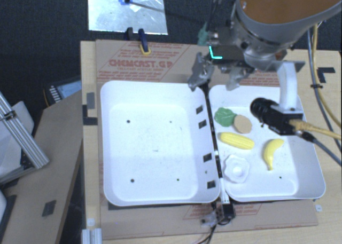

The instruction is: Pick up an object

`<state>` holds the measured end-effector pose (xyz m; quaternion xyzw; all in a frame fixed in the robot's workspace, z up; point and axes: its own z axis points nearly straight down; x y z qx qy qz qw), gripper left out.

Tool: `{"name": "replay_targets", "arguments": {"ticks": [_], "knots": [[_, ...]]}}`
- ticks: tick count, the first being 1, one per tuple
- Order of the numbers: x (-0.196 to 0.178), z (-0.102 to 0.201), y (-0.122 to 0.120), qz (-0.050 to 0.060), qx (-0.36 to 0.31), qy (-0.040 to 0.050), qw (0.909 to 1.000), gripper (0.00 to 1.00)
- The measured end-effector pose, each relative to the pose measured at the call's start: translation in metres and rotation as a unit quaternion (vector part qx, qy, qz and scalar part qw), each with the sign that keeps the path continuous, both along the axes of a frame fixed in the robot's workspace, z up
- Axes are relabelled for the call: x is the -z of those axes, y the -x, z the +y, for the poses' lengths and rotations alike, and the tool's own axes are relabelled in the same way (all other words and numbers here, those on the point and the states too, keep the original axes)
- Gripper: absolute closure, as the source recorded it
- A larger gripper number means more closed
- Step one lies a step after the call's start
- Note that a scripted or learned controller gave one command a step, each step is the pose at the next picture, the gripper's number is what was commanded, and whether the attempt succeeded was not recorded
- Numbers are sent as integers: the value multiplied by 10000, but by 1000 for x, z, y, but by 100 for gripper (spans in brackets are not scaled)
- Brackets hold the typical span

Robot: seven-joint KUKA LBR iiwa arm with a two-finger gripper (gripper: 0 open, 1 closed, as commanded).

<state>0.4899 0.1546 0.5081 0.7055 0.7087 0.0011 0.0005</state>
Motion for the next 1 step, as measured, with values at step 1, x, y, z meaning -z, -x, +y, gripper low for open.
{"name": "replay_targets", "arguments": {"ticks": [1], "knots": [[0,0,0,0,0,0,10000,0]]}}
